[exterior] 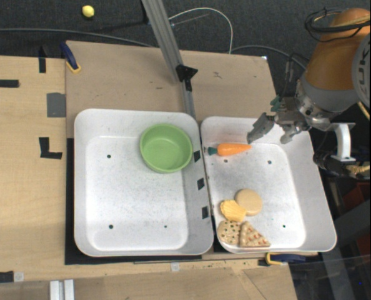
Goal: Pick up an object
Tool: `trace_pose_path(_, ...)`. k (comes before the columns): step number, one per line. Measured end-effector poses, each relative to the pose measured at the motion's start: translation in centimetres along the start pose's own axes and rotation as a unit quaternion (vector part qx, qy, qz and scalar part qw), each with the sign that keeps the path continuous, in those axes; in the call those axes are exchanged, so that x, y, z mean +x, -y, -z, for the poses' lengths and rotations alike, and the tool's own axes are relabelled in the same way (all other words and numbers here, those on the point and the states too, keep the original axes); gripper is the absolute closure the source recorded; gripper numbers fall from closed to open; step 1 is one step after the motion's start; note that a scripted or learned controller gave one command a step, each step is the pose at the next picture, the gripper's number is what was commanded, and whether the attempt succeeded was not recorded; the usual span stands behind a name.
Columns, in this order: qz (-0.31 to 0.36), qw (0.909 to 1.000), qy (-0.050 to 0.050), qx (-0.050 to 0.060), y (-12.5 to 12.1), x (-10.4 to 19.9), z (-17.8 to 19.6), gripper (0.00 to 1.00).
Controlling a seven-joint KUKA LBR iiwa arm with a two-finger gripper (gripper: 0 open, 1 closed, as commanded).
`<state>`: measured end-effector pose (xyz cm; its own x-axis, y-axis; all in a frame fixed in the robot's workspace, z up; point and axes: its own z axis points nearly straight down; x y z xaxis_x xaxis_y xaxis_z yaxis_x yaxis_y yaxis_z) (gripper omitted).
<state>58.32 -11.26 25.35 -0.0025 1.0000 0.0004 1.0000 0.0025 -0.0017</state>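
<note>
Camera view: gripper (275, 130) spread and holding nothing, hovering over right bin (298, 230) just beside the carrot (233, 149). Nothing lifted; grasp and lift remain.

Yellow ball (88, 10) lies above the bench (129, 74).

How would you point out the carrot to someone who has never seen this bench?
Find the right bin of the two white ones. Near its far edge lies the carrot, on its side, just ahead of the tool. It is long, thin and orange with a green end, unlike the round, pale snacks clustered at the bin's near corner.
</note>
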Motion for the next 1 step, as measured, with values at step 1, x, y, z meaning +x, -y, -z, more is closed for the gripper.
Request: trace_pose_path(1, 0.0, 1.0, 0.0, 0.0, 0.0, -0.01, 0.0, 0.0)
